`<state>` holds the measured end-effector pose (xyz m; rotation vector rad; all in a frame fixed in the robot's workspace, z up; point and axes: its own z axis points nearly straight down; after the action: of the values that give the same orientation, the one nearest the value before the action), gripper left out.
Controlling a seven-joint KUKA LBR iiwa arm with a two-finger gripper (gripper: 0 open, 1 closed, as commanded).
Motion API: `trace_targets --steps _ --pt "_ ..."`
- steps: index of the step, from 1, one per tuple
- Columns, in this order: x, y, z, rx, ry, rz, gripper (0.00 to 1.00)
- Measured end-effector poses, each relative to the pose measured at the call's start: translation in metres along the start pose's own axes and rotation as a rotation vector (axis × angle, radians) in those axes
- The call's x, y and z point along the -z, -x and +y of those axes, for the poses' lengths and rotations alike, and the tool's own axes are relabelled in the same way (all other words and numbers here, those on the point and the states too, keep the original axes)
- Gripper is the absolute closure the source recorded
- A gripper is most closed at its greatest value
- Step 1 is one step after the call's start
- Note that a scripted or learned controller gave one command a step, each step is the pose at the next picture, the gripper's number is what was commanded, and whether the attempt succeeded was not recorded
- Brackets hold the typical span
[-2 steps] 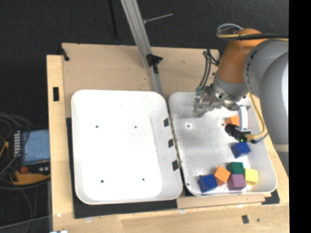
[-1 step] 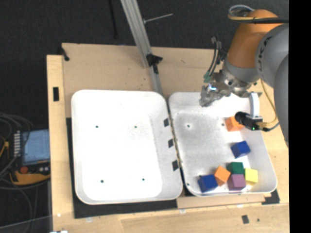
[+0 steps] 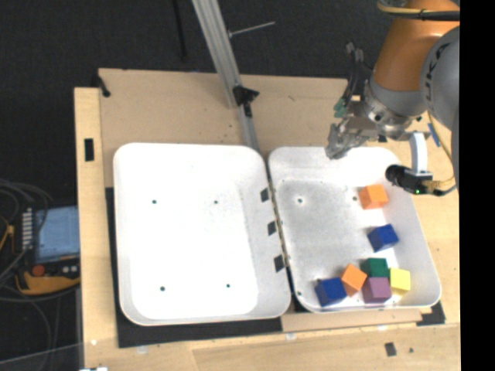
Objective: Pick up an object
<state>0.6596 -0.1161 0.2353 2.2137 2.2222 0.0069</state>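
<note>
arm: cut by right edge | green cube: half hidden (purple cube in front)

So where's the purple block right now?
The purple block sits near the front edge of the right bin, wedged between the orange block and yellow block, just below the green block.

Even, fairly bright light falls from overhead. The left bin is so white it looks nearly washed out, its floor almost without detail, while the right bin shows a faint grey speckle. Shadows are short and soft, tucked close under the coloured blocks. The floor beyond the worktop is dark. The picture is coarse and slightly soft, with edges a little fuzzy.
</note>
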Motion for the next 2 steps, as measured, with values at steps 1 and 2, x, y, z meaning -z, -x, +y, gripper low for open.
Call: trace_targets --steps 1,2 --pt "0.008 -0.045 -0.028 0.002 -0.006 0.002 1.00" --pt "-0.001 -0.095 -0.053 0.002 -0.008 0.001 1.00"
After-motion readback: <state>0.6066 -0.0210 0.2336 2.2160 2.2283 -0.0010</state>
